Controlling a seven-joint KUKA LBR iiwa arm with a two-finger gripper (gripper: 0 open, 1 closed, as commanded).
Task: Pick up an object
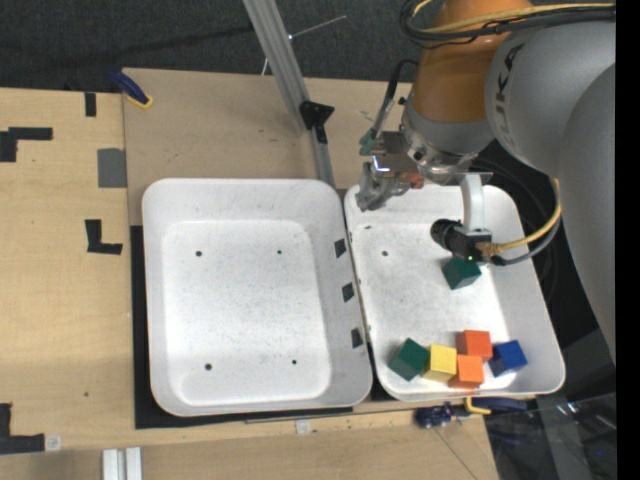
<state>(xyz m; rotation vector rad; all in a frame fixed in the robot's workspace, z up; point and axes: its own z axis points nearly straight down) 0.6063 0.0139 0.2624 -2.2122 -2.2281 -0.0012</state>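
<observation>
My fingers hang over the far left corner of the right bin, just beside the wall it shares with the left bin. From this slanted view I cannot tell whether they are open or closed, and I see nothing between them. No block lies under them, so I judge this spot useless for a grab. It looks more like a waiting or approach pose than a descent onto a target. The nearest candidate is the dark green block. It sits alone on the bin floor, down and to the right of my fingers, with bare floor around it, which should leave room on both sides of it. Well beyond it, at the near end of the bin farthest from my fingers, a green cube, a yellow cube, two orange cubes and a blue cube huddle close together. Packed like that, they would likely block a clean closing, so I would go for the lone block first
</observation>
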